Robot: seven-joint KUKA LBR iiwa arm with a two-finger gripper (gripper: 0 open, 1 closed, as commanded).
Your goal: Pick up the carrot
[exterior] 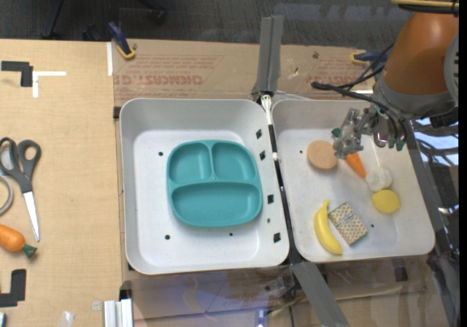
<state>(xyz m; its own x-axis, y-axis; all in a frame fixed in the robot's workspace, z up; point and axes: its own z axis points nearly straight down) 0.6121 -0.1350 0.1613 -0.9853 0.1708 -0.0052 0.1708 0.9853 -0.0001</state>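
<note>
Carrot lies in the right bin, towards its far side, just right of a round tan cookie-like piece and just above a small white item and a lemon. Right over the carrot's far end hangs the end effector, though I cannot tell whether it is wide or narrow. Nearer me lie a banana and a patterned packet, and the left bin holds a teal divided plate.
</note>
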